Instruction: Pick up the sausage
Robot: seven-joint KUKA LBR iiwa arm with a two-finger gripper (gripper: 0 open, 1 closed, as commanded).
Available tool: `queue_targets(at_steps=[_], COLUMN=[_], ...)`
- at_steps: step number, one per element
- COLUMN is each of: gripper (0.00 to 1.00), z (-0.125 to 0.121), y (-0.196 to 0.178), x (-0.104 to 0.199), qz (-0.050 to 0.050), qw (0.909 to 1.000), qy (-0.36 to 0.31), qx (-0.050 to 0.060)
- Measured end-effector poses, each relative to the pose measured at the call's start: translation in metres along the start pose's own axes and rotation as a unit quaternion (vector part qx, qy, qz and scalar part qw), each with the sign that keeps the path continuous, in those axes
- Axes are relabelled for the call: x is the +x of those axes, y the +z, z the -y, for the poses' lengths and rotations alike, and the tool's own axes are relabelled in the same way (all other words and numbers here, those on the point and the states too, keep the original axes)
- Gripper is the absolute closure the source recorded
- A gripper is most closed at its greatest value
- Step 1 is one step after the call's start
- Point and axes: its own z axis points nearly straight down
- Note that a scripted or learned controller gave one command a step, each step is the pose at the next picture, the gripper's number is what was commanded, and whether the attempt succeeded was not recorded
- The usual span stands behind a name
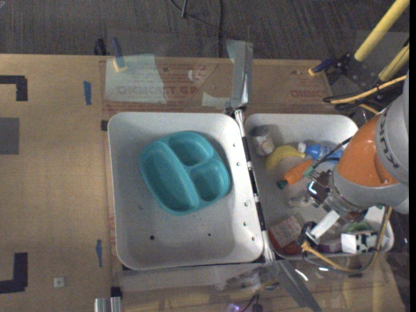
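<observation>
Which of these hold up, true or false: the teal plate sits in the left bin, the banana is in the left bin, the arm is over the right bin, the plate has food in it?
1. The teal divided plastic plate lies in the left white bin. True.
2. The yellow banana lies in the left bin. False: it is in the right white bin.
3. The grey and orange arm is over the right bin. True.
4. The plate holds food. False: its compartments are bare.
</observation>
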Motion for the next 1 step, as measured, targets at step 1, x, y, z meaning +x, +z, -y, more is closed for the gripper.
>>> queue_targets(at_steps=[1], gripper=[1.00], z=[-0.0022], y=[-0.0075], x=[-0.0036], qz=[0.003], qw=[1.0000], qy=[0.003], qx=[-0.001])
